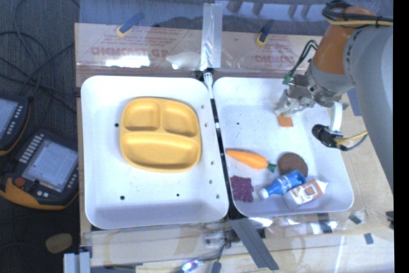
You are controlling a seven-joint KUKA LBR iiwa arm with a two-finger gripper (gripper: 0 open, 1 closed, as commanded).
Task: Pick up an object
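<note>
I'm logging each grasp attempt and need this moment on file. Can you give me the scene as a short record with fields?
left bin: holds a yellow divided plate
right bin: carrot, purple item, blue bottle, brown round item, small carton, small orange piece
item layout: most cluster at the near edge; the orange piece lies apart, toward the far right
gripper: low over the far right of the right bin, just above the orange piece
grasp: unclear, finger state not readable

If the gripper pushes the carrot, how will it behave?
The carrot is round and tapered, so it may roll or swing sideways. It looks like smooth plastic, probably light and slippery. It lies on the bin floor near a brown disc.
</note>
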